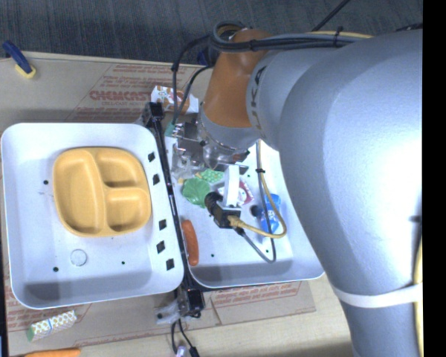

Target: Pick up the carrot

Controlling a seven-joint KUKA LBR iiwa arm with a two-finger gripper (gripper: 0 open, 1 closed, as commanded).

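Observation:
The carrot [190, 242] is a small orange stick lying lengthwise along the left wall of the right bin [282, 270], toward its near end. My gripper [183, 155] hangs below the orange band at the far left part of the same bin, well up the image from the carrot and apart from it. A green leafy toy [198, 187] lies between the gripper and the carrot. The grey arm hides much of the right bin.
The left bin [22, 199] holds a yellow divided plate [102, 190]. A blue item [270, 216] and a red and white item [243, 192] sit by the cables in the right bin. The bins' shared wall [171, 222] runs right beside the carrot.

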